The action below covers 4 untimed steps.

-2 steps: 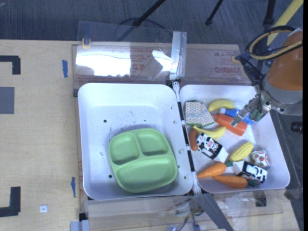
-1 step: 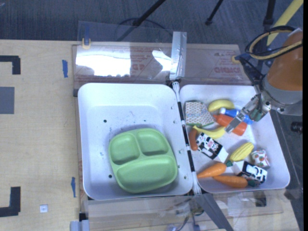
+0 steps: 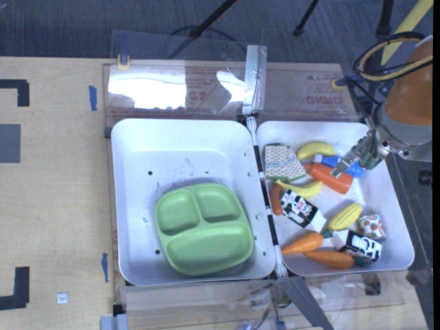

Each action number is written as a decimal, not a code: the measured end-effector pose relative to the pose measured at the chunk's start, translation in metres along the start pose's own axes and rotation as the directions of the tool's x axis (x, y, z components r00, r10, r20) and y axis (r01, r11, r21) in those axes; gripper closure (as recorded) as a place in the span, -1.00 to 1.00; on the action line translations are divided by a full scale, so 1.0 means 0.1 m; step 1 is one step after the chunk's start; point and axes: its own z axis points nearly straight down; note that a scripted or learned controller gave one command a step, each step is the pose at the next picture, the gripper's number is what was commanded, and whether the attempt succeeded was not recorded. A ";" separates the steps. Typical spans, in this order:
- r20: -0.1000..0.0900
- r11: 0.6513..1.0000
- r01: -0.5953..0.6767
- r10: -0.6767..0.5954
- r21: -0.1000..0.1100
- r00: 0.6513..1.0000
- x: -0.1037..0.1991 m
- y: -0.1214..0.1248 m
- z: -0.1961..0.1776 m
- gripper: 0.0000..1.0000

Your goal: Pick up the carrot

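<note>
- Your landmark: the divider (image 3: 260, 184) where the two white bins meet. All places are given off it.
- Left of the divider: left bin (image 3: 137, 150) holds only a green sectioned plate (image 3: 203, 229), lying flat toward the near side. My guess is it's a drop spot, kept apart from the clutter.
- Just right of the divider: patterned cloth piece (image 3: 280, 161) toward the far side, and a black-and-white cow toy (image 3: 300, 208) nearer you.
- Right of the divider, near edge of the right bin (image 3: 402, 253): there are two carrots. One carrot (image 3: 303, 243) sits close to the divider, tilted; the second carrot (image 3: 328, 258) lies just beside it, flatter, its far end against another black-and-white toy (image 3: 363, 246).
- Also right of the divider: banana (image 3: 315, 148), a yellow corn-like piece (image 3: 345, 216) and an orange bottle-like toy (image 3: 328, 177), all piled loosely, so expect neighbours in the way.
- Far right of the divider: gripper (image 3: 349, 165) hangs low at the far side, over the orange toy and a blue bit.
- Claw state: you can't tell from this slant whether it's spread or clenched; nothing is seen between its tips.
- Carrots versus claw: both lie well apart from it, toward the near edge and closer to the divider. You'd need to travel near-and-left before descending.
</note>
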 end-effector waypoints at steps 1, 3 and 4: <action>0.000 1.000 0.000 0.000 0.000 1.000 0.00 0.00 0.00 -1.00; 0.004 1.000 -0.001 0.001 -0.004 1.000 -0.01 0.01 -0.11 -1.00; 0.009 1.000 -0.003 0.003 -0.009 1.000 -0.03 0.02 -0.22 1.00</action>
